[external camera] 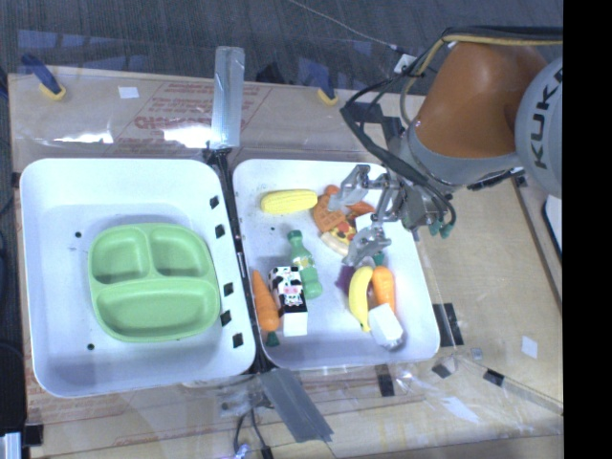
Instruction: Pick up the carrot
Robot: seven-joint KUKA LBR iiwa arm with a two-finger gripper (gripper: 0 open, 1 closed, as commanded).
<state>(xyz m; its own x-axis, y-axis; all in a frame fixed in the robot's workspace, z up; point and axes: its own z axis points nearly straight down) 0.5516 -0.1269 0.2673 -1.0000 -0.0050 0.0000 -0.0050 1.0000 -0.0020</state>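
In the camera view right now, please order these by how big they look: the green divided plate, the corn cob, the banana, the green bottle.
1. green divided plate, clearly the largest.
2. banana and corn cob: they look about alike, so I do not rank them.
3. green bottle, a little smaller, though the margin is slim.

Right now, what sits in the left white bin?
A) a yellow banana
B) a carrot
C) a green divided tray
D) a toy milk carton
C: the green divided tray lies alone in the left bin, while the carrot and the other toy foods are in the right bin.
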